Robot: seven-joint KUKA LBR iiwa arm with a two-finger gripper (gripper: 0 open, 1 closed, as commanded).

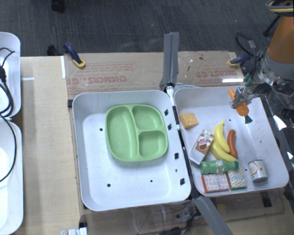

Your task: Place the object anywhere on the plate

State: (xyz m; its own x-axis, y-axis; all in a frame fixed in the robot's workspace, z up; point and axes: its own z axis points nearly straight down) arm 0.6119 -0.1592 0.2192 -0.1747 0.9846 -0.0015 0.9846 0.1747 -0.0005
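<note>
Carrot [242,107] between end effector [240,103] fingers; plate [136,132] left bin.

Arm [285,38] cut by right edge

An orange carrot [242,108] is gripped by the tool [240,101] above the right bin [271,147]; a green plate [136,132] is seen in the left bin [90,157].
</note>
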